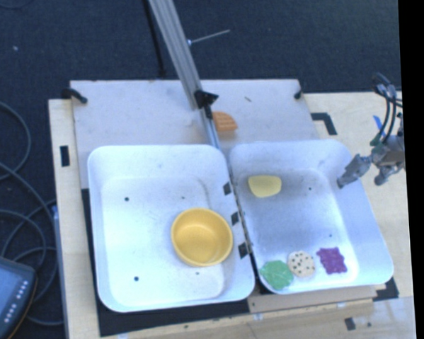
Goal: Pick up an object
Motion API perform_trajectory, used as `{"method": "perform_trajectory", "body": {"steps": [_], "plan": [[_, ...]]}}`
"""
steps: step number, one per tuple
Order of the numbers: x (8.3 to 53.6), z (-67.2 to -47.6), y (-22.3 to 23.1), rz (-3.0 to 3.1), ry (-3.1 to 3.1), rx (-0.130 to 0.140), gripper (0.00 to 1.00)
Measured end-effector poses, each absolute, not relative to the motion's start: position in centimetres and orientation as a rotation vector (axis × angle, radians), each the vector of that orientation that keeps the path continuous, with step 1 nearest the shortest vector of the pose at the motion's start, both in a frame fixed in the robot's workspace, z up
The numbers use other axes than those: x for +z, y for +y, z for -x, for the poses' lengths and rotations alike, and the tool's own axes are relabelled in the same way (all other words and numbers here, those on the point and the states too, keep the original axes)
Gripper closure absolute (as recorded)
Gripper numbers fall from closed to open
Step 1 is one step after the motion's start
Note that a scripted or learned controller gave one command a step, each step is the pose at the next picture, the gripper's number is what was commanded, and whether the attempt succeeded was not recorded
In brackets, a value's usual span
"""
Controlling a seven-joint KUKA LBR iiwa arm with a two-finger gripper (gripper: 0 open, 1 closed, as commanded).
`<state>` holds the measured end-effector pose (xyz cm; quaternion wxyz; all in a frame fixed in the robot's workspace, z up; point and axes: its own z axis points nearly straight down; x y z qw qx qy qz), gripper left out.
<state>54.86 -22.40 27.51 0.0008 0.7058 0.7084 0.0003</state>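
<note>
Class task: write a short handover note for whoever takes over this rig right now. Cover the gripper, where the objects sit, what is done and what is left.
Gripper: at the right bin's right rim, nothing between its fingers.
Right bin: yellow piece near the back; green piece, spotted cookie and purple piece in a row along the front edge.
Left bin: yellow bowl.
An orange item lies on the board behind the bins.
Done: nothing picked up yet.
Left: choose an object, descend, grasp and lift it.

Right bin's (356, 221) middle lies open between yellow piece (264, 186) and front-edge toys (302, 265).
</note>
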Motion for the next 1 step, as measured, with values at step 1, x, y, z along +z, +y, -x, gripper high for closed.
{"method": "perform_trajectory", "body": {"steps": [1], "plan": [[27.51, -54.86, -22.40, -2.216, 2.224, 0.001, 0.00]]}}
